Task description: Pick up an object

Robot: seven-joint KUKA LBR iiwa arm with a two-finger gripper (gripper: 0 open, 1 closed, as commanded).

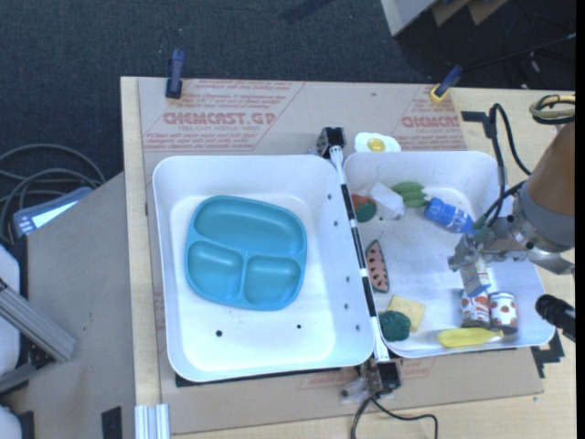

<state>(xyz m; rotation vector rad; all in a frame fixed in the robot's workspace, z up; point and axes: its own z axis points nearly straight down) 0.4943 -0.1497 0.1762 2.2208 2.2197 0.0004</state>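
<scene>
A grey robot gripper (pixel 471 273) hangs low near the right bin's (pixel 430 165) front right corner, apparently aiming for a small can (pixel 477 307) directly beneath; its grip state is unclear.

A light blue divided tray (pixel 246 252) is seen in the white left bin (pixel 174 273) (plain); a yellow banana (pixel 468 337) near the right bin's (pixel 475 165) front edge.
</scene>
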